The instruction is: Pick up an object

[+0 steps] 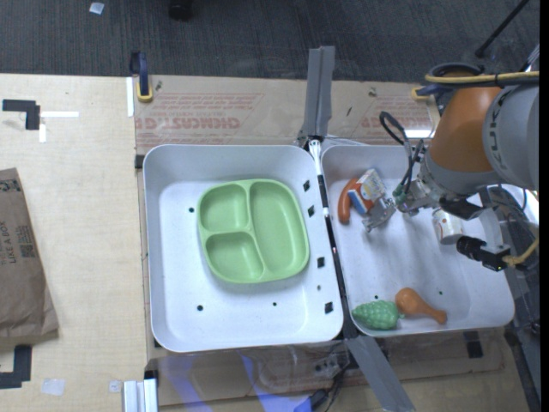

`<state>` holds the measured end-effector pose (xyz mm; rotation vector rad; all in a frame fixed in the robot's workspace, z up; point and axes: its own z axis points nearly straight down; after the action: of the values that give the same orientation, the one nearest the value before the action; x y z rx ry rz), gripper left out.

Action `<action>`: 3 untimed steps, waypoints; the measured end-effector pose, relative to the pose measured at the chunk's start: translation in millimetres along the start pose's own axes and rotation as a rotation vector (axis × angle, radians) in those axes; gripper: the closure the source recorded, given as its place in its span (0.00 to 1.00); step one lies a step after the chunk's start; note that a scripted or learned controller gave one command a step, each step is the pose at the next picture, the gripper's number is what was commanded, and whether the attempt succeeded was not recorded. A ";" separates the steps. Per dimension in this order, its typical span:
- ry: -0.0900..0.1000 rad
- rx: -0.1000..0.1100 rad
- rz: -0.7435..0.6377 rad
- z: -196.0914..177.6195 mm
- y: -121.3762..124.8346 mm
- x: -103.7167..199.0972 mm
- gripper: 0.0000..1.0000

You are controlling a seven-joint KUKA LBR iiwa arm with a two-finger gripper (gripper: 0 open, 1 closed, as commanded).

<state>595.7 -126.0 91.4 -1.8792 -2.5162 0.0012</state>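
In the right bin (403, 269), my gripper (378, 216) hangs low near the back left corner. Just to its left lies an orange-red sausage-shaped toy (345, 201). A small white packet with blue and red print (371, 186) sits right behind the gripper, touching or nearly touching it. At the bin's front edge lie a green bumpy toy (377, 316) and an orange drumstick-shaped toy (419, 305). The arm's orange band (463, 131) and grey body reach in from the right.
The left bin (171, 299) holds a light green divided plate (254, 229). A grey divider with black clips (324, 221) separates the bins. A brown paper bag (21, 256) lies on the bench at the far left. Cables hang by the arm (485, 254).
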 end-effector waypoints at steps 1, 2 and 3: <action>-0.002 -0.002 -0.051 -0.8 32.3 18.0 0.00; -0.003 -0.003 -0.051 -10.5 32.6 17.6 1.00; -0.003 -0.003 -0.051 -10.4 32.6 17.6 0.00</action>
<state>622.0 -99.9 101.8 -1.8163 -2.5670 -0.0002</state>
